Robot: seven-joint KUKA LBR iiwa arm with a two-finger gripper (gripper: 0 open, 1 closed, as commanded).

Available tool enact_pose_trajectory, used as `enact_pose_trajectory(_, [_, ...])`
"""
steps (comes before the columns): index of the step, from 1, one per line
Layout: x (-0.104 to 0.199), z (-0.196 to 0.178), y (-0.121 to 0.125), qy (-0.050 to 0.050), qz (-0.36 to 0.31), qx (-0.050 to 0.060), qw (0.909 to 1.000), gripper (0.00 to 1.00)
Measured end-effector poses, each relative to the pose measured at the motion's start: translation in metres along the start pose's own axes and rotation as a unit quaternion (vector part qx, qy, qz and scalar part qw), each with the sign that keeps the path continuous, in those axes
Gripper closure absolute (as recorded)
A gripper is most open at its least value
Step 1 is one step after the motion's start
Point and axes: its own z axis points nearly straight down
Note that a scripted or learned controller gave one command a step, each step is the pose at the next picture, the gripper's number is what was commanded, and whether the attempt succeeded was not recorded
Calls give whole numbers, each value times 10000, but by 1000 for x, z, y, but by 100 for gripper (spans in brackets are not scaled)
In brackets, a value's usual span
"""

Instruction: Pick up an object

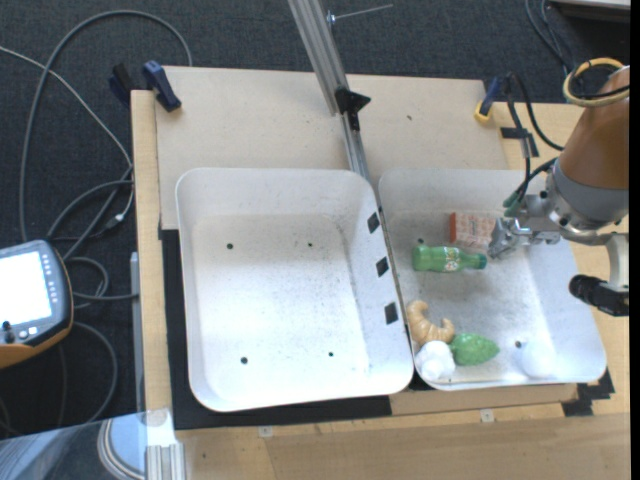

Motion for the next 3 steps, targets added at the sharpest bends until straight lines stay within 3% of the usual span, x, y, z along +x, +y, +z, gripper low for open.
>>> enact_pose_trajectory(1, [-4, -45, 3, -2, -1, 3, 10000, 100])
enact_pose_trajectory(2, [-4, -60, 4, 3, -1, 16, 10000, 100])
enact_pose_trajectory(3, [53, -52, 21, 19, -25, 33, 10000, 100])
